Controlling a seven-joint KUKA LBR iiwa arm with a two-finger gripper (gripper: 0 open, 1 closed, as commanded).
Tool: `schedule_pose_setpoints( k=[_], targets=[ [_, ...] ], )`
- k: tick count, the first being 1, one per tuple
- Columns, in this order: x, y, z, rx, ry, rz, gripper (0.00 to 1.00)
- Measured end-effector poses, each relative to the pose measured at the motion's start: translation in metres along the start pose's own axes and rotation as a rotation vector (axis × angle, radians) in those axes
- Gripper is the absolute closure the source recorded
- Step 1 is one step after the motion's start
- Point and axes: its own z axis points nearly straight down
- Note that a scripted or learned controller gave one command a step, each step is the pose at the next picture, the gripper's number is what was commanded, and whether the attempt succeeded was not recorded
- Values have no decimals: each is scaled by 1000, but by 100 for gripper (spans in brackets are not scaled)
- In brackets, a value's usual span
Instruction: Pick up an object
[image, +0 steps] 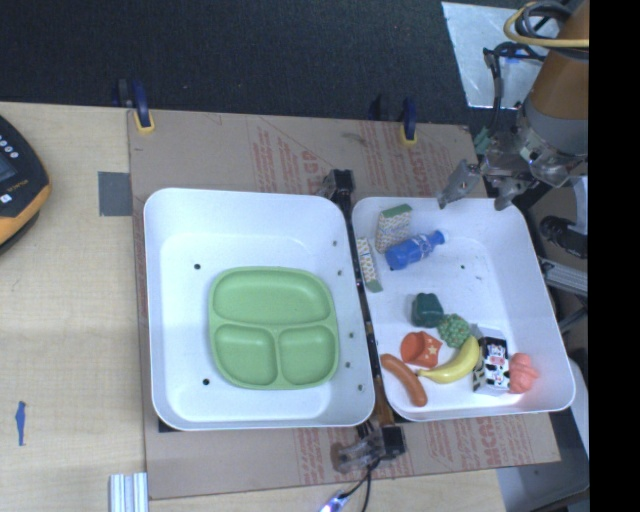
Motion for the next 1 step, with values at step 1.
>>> schedule_pose_setpoints(
  k=[1],
  targets=[
    [30,-97,69,5,0,1,0]
  ],
)
